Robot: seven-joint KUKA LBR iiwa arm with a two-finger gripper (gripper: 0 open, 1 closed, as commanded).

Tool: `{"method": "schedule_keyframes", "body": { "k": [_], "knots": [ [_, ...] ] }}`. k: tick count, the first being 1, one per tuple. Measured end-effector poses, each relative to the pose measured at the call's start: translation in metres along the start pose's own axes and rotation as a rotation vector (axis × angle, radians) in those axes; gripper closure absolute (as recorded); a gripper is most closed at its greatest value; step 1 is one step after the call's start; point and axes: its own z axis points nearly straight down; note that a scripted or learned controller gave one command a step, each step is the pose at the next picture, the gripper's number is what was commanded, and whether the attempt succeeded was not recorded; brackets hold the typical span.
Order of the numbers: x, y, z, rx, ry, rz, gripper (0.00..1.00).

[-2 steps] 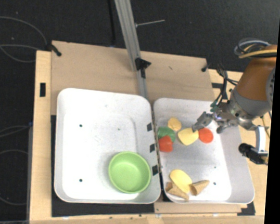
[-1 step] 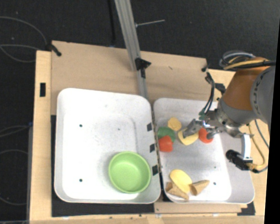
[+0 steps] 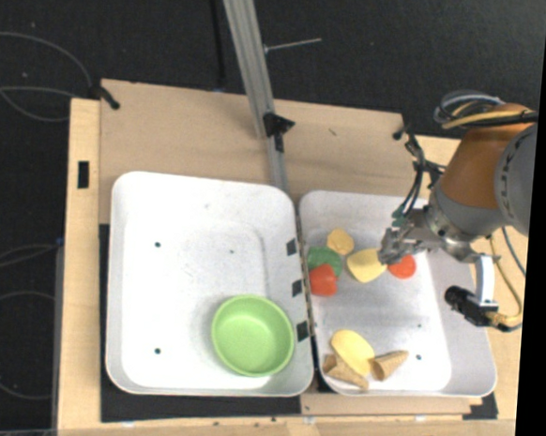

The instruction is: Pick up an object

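Dark flooring with loose cables is surrounding the wooden bench (image 3: 167, 129) you are working over, and a metal pole (image 3: 252, 60) is slanting down toward the seam between the two bins. Starting at the left, the left white bin (image 3: 160, 213) is carrying a single green bowl (image 3: 253, 334), sitting upright near its front right corner. Moving across the divider, the right white bin (image 3: 431, 366) is holding the rest: a green piece (image 3: 321, 257) and a red round piece (image 3: 323, 280) are lying just beside its left wall, a small yellow piece (image 3: 340, 241) is resting above them toward the back, and a yellow banana-like piece (image 3: 350, 348) with two tan cone-shaped pieces (image 3: 374, 368) is lying near the front edge.

You are seeing the gripper (image 3: 399, 243) hanging low over the middle of the right bin, with a pale yellow lump (image 3: 366, 266) right at its tip and a red-orange ball (image 3: 402, 266) just beside it. Whether the gripper is clenched, released or grasping the lump cannot be told from this slanted view, so no grasp is confirmed. By my judgement you are sitting at the grasp stage: the approach looks done, while securing and lifting an object are still waiting to be shown.
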Motion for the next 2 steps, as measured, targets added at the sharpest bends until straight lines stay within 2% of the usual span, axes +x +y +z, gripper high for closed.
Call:
{"method": "schedule_keyframes", "body": {
  "k": [2],
  "knots": [
    [-0.012, 0.006, -0.094, -0.003, -0.001, -0.001, 1.00]
  ]
}}
